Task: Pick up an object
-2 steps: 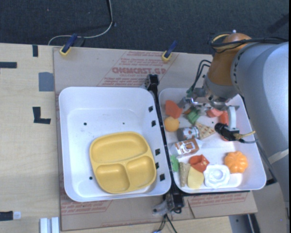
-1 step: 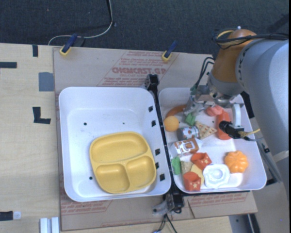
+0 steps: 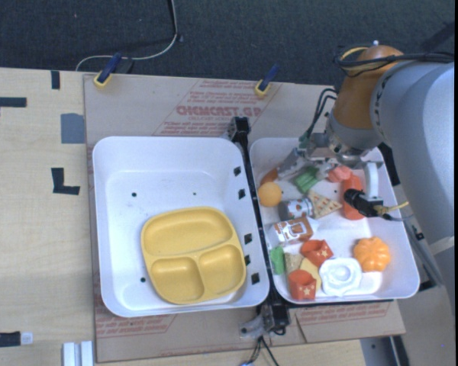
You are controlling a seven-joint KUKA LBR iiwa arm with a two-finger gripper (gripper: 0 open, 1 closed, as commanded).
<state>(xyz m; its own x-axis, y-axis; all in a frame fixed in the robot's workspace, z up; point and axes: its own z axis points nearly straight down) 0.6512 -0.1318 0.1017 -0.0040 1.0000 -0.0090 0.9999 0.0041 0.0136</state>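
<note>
Yellow tray (image 3: pixel 192 253) in left bin (image 3: pixel 107 204), arm (image 3: pixel 412 113) over crowded right bin (image 3: pixel 404 277)

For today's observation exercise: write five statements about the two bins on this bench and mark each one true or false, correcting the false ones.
1. The yellow divided plate lies in the left bin. True.
2. The orange pumpkin toy sits on the plate. False: it lies in the right bin, near its right wall.
3. The arm reaches over the right bin. True.
4. The plate has three compartments. True.
5. The bins stand on bare metal. False: they rest on a cardboard sheet.
</note>
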